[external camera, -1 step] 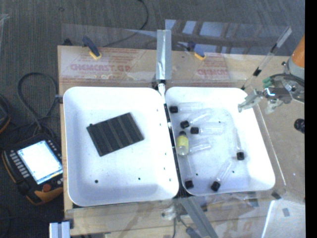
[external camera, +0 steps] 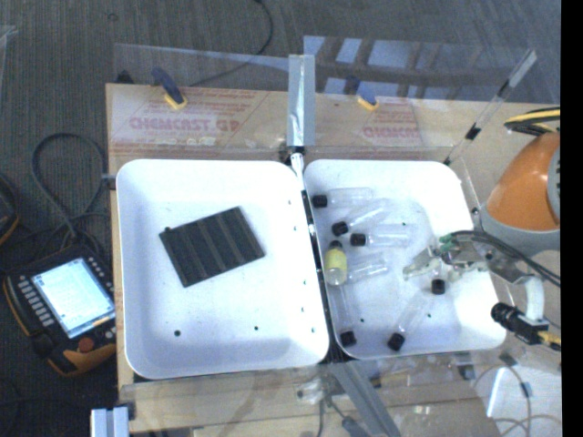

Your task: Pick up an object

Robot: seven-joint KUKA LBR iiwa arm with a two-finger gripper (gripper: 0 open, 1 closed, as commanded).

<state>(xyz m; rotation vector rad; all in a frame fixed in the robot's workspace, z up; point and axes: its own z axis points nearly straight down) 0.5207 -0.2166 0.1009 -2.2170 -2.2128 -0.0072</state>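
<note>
The right bin holds several clear vials with black caps, such as one near the back, one in the middle and one lying towards the front. A vial with yellow contents lies by the bin's left wall. My gripper reaches in low over the right side of this bin, close to a loose black cap; I see nothing clearly held in it. A black ridged slab lies flat in the left bin.
The arm's orange band hangs over the bench's right edge, with cables beside the bin. Clear acrylic sheets stand behind both bins. A handheld pendant lies on the floor to the left.
</note>
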